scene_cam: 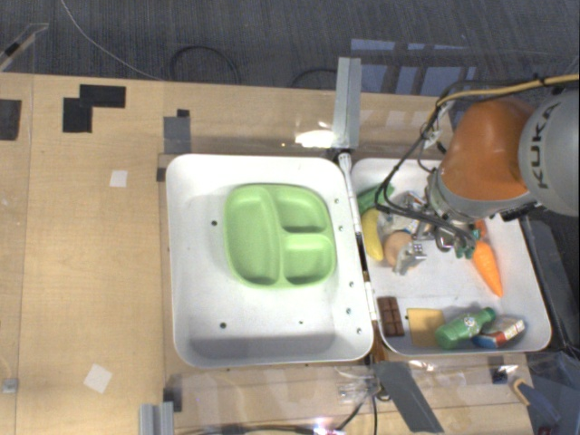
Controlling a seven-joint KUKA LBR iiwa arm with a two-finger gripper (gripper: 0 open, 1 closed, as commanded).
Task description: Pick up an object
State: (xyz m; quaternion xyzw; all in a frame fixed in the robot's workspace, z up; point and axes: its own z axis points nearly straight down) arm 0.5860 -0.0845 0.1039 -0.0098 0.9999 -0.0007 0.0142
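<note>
My gripper hangs low over the middle of the right bin, under the orange wrist band. Right beside it on the left lies a beige egg-shaped object, with a yellow banana and a green item further left against the bin wall. An orange carrot lies just right of the gripper. The wrist hides the fingers from above, and nothing shows between them.
At the right bin's front lie a brown chocolate bar, a tan block, a green bottle and a red-blue can. The left bin holds a green divided tray. A metal post stands between the bins.
</note>
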